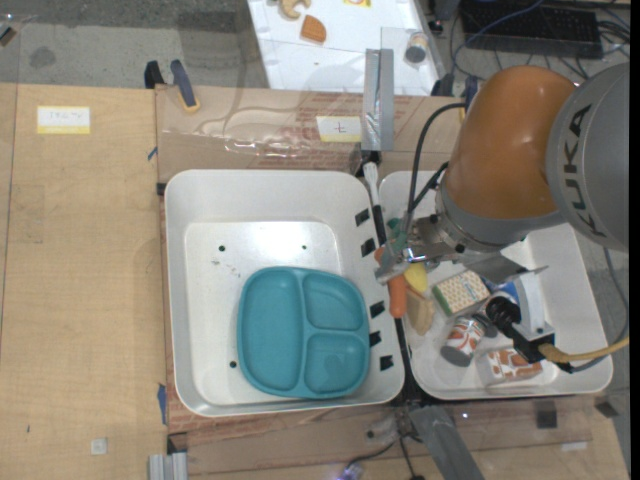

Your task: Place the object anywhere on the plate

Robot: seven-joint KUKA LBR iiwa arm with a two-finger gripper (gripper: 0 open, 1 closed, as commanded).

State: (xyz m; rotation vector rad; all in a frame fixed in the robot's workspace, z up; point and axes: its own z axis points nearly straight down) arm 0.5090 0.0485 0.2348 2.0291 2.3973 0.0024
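Camera view, from above: a grey arm (560,158) marked "KUKA" in white letters along its side reaches in from the right over 2 white bins set side by side. Its orange band bulges above the wrist, and the gripper (400,258) sits low at the left edge of the right bin (590,368), by the wall it shares with the left bin (190,268); whether the claw is spread or pinched cannot be told.

Just below the gripper an orange carrot (398,296) lies against that wall, inside the right bin. Beside it are a yellow piece (416,280), a tan piece (421,315), a speckled box (461,291), a small can (461,339) tipped on its side, and a red-and-white packet (512,367); their print is too small to read.

A teal plate (302,333) with 3 compartments rests in the left bin, toward its front right, well apart from the gripper.

Behind the bins, a white label (338,127) on the cardboard bears a mark like a "T", and a pale tag (64,119) on the bench at left carries faint, unreadable writing.
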